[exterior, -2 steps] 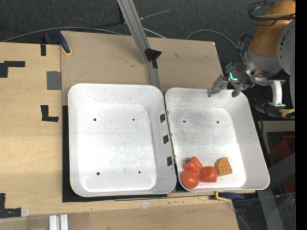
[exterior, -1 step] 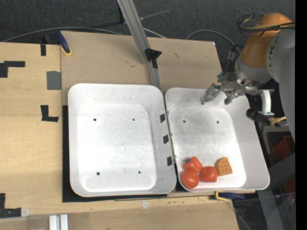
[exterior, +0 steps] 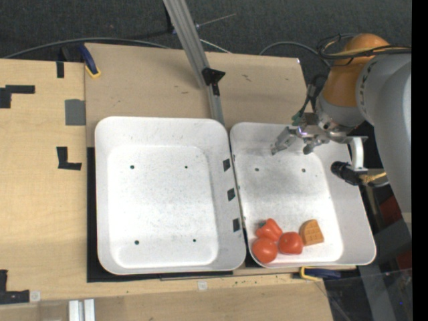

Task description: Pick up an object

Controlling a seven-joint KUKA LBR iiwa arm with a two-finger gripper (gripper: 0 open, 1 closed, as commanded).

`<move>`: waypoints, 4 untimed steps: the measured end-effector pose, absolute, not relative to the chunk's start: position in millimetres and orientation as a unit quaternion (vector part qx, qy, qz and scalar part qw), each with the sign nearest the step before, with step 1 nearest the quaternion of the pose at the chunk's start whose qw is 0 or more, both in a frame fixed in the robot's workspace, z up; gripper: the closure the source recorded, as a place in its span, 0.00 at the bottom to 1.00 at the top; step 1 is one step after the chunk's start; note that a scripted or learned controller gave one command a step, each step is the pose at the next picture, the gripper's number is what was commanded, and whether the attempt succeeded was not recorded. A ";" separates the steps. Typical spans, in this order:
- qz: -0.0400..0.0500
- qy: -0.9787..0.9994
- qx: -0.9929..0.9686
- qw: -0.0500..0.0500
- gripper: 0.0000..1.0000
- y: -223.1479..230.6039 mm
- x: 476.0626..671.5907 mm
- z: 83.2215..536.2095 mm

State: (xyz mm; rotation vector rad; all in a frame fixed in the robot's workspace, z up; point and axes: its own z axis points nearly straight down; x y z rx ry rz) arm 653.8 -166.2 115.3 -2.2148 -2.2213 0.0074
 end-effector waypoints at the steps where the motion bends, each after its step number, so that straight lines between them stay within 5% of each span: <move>1: 0.002 -0.708 -0.706 0.001 0.00 -165.0 653.2 86.7; 2: 0.001 -0.709 -0.706 0.000 1.00 -164.5 654.1 98.6; 4: -0.001 -0.707 -0.707 -0.002 1.00 -170.1 648.1 207.2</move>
